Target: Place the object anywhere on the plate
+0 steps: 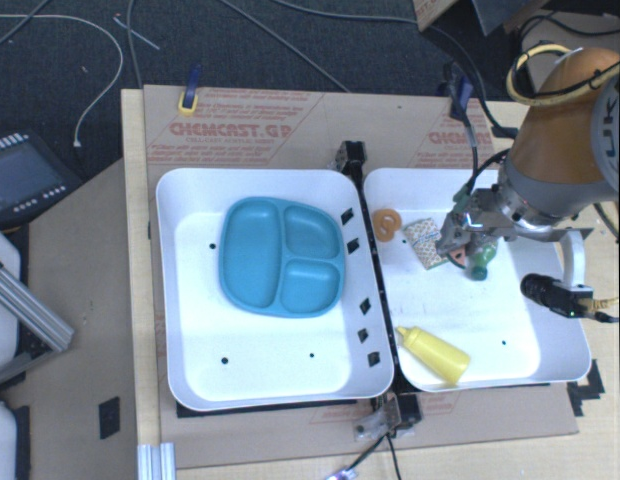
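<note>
A blue divided plate lies in the left white bin. In the right white bin my gripper reaches down at the back, right over a small cluster of objects. A green round piece with a red bit beside it sits just under the gripper's right side. Touching its left side is a speckled white piece. An orange ring lies a little farther left, near the bin's dividing wall. The gripper's body hides how it meets the objects.
A yellow squeeze bottle lies on its side at the right bin's front left corner. A black fitting with a cable hangs off the arm over the bin's right side. A black clip strip runs between the two bins.
</note>
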`<state>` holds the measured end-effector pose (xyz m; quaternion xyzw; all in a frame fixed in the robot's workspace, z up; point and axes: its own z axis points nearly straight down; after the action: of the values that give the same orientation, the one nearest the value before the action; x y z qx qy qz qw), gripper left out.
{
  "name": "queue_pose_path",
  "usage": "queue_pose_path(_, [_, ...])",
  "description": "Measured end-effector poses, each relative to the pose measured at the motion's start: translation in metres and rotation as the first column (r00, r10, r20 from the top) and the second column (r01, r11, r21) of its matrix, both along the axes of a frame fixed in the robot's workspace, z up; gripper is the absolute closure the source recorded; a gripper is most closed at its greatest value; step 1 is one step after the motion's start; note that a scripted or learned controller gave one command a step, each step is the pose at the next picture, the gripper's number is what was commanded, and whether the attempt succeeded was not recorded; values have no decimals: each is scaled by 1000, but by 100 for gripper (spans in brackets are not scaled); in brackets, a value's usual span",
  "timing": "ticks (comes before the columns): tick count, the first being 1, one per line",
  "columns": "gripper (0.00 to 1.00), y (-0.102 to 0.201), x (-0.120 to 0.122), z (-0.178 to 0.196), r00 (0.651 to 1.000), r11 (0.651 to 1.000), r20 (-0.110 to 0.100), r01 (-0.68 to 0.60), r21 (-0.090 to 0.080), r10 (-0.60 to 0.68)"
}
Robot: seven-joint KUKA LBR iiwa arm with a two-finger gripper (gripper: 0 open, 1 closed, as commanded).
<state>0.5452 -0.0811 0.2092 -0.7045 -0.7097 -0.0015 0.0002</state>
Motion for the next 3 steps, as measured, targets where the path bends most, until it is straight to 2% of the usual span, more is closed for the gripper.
queue_pose_path(1, [100,49,15,7,1000,1000,1,1,0,-1])
queue_pose_path(2, [100,105,11,3,1000,1000,-5,1,1,-1])
queue_pose_path(3, [100,164,23,16,1000,1000,1,2,0,-2])
